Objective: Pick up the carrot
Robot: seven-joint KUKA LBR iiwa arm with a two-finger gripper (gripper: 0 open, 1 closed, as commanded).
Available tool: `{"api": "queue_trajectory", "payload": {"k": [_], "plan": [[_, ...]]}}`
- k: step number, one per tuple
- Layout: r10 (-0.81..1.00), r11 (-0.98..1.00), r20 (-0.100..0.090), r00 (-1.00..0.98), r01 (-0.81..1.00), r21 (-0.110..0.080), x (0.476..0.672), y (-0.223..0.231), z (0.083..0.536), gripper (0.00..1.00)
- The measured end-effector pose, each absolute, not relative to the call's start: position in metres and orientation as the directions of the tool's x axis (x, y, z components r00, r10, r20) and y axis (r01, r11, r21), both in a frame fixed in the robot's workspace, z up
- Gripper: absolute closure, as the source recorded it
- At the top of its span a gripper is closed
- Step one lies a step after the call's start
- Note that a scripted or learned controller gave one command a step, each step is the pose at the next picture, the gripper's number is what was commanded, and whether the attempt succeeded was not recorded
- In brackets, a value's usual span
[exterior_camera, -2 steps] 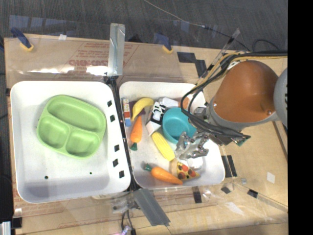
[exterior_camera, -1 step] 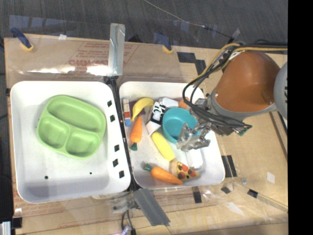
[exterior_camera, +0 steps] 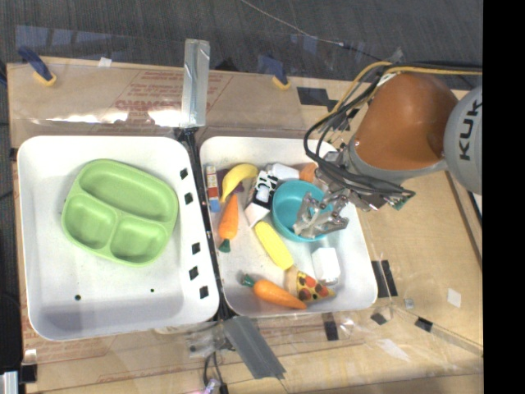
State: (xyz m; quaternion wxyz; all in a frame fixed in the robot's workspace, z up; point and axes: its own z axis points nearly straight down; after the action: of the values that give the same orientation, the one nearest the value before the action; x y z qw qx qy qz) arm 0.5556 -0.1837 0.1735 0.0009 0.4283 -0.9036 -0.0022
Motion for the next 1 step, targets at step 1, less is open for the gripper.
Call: {"api": "queue_trajectory", "payload": {"k": [1], "plan": [[-0.824,0.566,0.000,-0.566,-0.824,0.002,0.5017,-0.2026,0.2181,1.00]]}}
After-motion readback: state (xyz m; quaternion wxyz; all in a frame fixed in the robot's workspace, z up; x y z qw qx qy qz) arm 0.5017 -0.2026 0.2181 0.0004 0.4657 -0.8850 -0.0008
